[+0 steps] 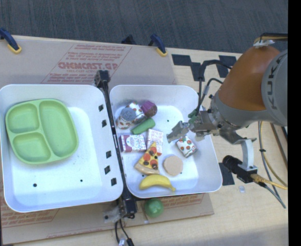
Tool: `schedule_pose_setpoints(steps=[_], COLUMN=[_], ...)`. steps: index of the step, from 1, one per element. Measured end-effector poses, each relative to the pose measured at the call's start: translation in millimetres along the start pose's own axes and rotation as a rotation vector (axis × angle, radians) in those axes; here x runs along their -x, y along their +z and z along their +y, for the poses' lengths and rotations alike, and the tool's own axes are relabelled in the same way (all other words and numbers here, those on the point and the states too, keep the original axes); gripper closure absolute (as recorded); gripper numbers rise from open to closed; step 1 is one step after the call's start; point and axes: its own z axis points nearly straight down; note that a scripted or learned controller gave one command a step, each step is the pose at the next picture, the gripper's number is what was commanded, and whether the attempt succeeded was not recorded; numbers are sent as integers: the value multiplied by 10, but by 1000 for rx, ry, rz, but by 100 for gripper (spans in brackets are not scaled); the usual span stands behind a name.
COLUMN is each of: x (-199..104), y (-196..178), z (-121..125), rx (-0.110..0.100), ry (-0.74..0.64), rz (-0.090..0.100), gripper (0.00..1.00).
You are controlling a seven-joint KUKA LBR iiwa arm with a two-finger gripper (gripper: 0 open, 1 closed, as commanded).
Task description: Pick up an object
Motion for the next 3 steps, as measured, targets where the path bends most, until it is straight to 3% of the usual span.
schedule_pose_setpoints(steps=[1,2,3], x=[-162,-159,-693], y=[1436,1331,-80], z=[491,496,-225], rx=[8,7,4], ry=[1,-4,-1], rz=[-2,-4,-1], gripper=[0,100,100])
